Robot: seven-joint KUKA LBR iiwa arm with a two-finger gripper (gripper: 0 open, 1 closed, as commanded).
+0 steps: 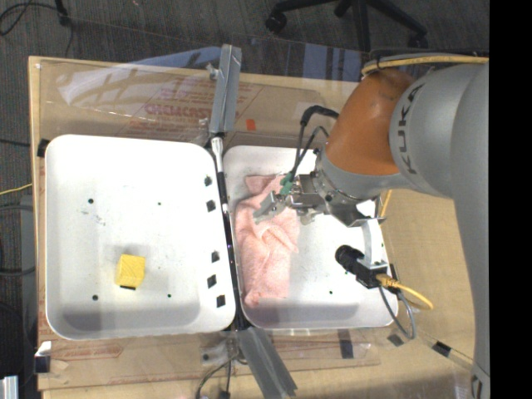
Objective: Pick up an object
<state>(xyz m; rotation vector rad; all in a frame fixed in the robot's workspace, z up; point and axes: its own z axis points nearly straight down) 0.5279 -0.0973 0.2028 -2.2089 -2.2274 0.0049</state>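
Camera view: tool point(278, 202) over pink cloth point(264, 243) in right bin point(332, 310), grip state unclear

Sponge point(130, 271) lying in left bin point(66, 165); cloth point(264, 248) lying in right bin point(332, 302), along its left wall; gripper point(278, 202) hanging over cloth.

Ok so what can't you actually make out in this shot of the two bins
- Gripper: small and cluttered over the pink cloth; open or shut is unclear, as is any contact with the cloth.
- Right bin: the arm covers its upper right part.
- Yellow block in the left bin: too small to tell its material.
- Arm: cut off by the right edge.
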